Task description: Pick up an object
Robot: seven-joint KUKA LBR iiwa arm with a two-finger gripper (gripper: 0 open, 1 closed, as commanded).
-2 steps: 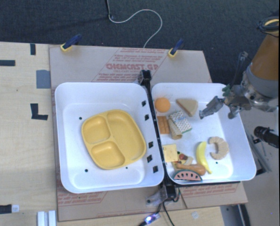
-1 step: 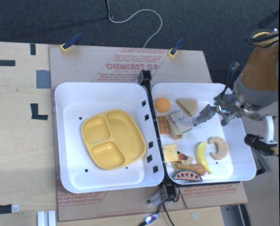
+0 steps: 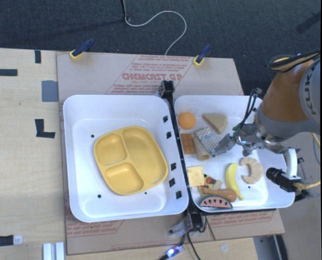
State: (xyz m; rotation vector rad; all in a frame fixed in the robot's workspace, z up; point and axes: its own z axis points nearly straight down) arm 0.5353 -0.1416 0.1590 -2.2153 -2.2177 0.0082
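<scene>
My gripper [image 3: 223, 144] is over the middle of the right bin [image 3: 269, 199], reaching in from the right. Its tip lies just right of a blue-and-white patterned packet [image 3: 206, 138] and a brown stick [image 3: 202, 152]. Around it lie an orange ball [image 3: 186, 120], a tan bread wedge [image 3: 215, 122], a waffle-like cracker [image 3: 187, 143], a yellow cheese square [image 3: 195, 175], a banana [image 3: 232, 179], a pale curved pastry [image 3: 253, 170], a hot dog [image 3: 218, 192] and a watermelon slice [image 3: 215, 202]. I see nothing held.
The left bin [image 3: 77, 123] holds a yellow divided plate [image 3: 130, 160]. A black divider clip strip [image 3: 172, 140] runs between the bins. Both bins rest on cardboard [image 3: 150, 75]. The grey arm with its orange band [image 3: 290, 99] fills the right side.
</scene>
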